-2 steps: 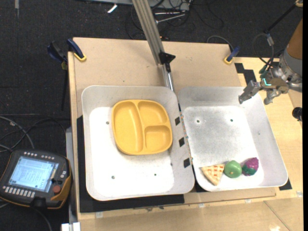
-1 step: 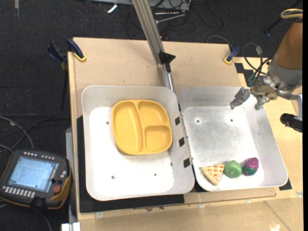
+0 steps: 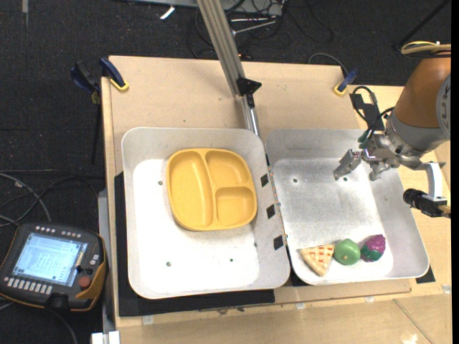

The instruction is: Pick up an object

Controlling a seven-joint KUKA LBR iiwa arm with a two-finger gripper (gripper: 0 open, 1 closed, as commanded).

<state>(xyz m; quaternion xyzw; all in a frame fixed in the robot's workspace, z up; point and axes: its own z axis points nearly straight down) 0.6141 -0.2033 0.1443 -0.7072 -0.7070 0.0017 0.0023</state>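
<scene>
Three small toys lie along the near edge of the right bin: a pizza slice, a green round fruit and a purple-magenta fruit, all close together. My gripper hangs over the far right part of that bin, well behind the toys. Its fingers are spread open and nothing sits between them. The grey arm with its orange band reaches in from the right.
A yellow divided plate rests in the left bin. A slanted metal post rises behind the seam between the bins. A teach pendant lies off the bench at the left.
</scene>
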